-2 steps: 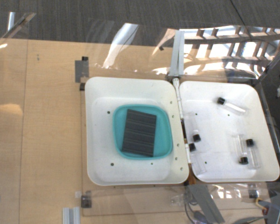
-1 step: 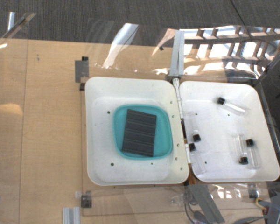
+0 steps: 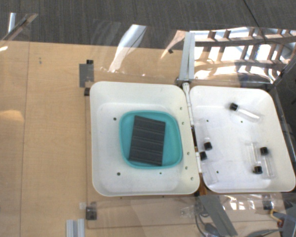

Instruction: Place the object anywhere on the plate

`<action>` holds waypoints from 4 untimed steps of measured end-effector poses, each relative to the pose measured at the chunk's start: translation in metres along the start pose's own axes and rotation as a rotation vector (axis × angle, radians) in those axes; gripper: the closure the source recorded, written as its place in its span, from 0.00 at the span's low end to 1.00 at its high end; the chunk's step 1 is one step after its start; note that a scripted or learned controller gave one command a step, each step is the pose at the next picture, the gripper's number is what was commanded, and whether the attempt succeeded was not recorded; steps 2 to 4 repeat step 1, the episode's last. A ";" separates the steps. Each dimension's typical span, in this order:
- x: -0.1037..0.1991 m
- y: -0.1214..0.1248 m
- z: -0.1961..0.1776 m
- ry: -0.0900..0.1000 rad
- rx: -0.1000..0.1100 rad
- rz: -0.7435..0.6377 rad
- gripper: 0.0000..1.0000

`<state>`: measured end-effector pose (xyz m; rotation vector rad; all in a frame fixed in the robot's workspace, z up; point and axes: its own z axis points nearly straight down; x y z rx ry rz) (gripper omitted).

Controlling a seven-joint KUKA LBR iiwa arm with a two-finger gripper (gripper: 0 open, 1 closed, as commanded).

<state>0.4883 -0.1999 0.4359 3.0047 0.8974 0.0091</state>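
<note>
A teal square plate [image 3: 174, 147] with rounded corners lies in the middle of the left white bin [image 3: 103, 132]. A dark grey ribbed rectangular block [image 3: 147, 140] rests flat on the plate, slightly tilted, within the plate's rim. Nothing is touching the block.
The right white bin [image 3: 227, 174] holds several clear tubes with black caps: one at the back [image 3: 244, 112] and two near the right wall [image 3: 261, 159]. Two small black pieces [image 3: 205, 150] lie near its left wall. A metal divider [image 3: 187, 63] stands behind the bins.
</note>
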 end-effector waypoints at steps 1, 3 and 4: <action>-0.003 0.005 0.000 0.001 -0.001 0.211 0.00; -0.003 0.005 0.000 0.001 -0.001 0.211 0.00; -0.003 0.005 0.000 0.001 -0.001 0.211 0.00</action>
